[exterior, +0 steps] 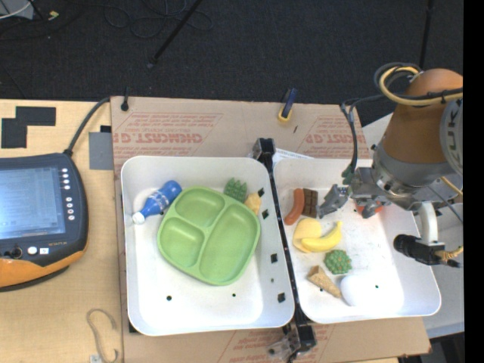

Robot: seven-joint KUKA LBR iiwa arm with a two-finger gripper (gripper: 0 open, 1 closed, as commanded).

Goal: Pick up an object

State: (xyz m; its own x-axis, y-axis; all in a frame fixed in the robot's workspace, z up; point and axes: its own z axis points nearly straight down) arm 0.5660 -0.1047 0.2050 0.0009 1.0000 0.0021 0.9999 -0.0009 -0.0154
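several small things crowd the right bin (423,293) on the bench: a banana (321,240), a sausage (296,205), a green broccoli piece (338,261), a cone (324,281) and a white lump (361,290), with the banana just below the jaws (336,200). the jaws hang over the bin's upper middle, gripping nothing i can see, though how far apart they stand i cannot tell. packed this tightly, a descent could land between banana and sausage, nudging both aside and closing on air.
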